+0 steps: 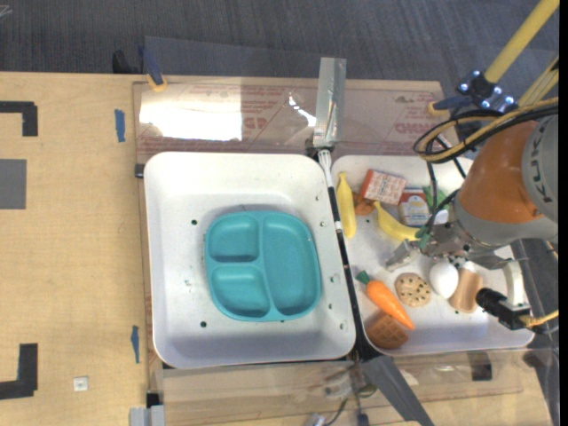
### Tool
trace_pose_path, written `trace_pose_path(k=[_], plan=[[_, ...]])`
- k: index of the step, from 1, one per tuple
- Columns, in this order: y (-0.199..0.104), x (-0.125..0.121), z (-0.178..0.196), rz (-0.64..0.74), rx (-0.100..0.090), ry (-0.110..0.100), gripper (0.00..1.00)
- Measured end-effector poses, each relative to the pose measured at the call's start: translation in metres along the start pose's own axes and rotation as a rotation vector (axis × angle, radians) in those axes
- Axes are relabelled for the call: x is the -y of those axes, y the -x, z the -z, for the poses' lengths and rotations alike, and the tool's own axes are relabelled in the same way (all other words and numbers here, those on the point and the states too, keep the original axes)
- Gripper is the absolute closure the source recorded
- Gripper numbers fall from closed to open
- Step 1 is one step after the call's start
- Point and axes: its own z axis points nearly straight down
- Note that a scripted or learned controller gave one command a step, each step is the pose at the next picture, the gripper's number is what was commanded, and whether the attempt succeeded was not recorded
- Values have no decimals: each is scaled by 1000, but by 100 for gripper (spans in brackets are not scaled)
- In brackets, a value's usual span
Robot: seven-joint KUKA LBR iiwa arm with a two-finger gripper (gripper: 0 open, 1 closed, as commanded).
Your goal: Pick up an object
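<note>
Where arm (pixel 501 180) looms, hand (pixel 424 245) half-hidden.

A light brown wooden bench (pixel 62 238) is seen carrying two shallow white plastic bins side by side: the left bin (pixel 169 264) near the bench's middle, the right bin (pixel 444 331) toward its right edge. Black corner marks (pixel 22 118) are seen along the left edge.

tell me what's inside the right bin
The right bin holds a carrot, cookie, egg, banana and red box; the arm covers its far corner.
</note>
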Motion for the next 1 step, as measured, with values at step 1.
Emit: trace_pose_path(k=[1], plan=[[30,-54,17,36,-2,-7,0]])
